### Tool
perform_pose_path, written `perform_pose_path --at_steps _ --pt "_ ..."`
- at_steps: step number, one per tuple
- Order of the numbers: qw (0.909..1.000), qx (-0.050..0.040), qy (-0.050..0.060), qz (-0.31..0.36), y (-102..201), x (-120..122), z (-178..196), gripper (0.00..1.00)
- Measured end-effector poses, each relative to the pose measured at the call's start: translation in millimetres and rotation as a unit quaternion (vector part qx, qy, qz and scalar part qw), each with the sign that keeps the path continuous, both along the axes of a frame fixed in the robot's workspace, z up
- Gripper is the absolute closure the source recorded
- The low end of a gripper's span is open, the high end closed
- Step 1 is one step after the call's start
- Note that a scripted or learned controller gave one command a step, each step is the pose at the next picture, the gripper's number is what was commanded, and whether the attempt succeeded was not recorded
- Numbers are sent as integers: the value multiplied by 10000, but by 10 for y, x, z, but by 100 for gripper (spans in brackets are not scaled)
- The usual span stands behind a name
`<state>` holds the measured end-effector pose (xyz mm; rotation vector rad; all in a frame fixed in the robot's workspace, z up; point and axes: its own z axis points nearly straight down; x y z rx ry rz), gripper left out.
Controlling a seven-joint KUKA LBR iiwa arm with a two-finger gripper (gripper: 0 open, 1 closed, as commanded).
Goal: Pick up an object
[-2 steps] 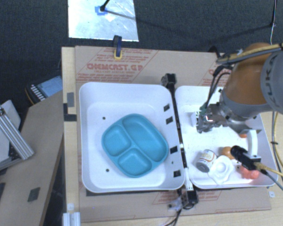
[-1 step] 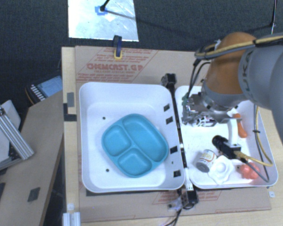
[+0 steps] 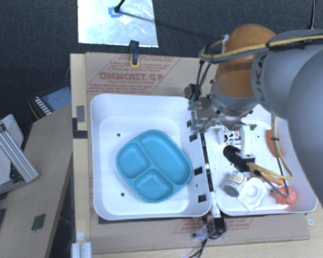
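The gripper (image 3: 203,117) hangs above the right bin's (image 3: 269,208) rear left corner, grip impossible to tell, seemingly poised to descend for a can (image 3: 234,185) or white piece (image 3: 253,194) by the front edge.

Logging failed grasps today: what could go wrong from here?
The gripper hangs by the wall between the left bin and right bin, so descending could hit it. The blue divided plate lies flat and wide, likely hard to pinch. The small can and white lump sit crowded together, so one may get knocked.
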<state>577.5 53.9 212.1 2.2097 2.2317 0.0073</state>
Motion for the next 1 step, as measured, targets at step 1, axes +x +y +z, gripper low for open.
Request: perform_pose_path --at_steps 1 --pt "10000 -1 -1 -7 441 329 -34 100"
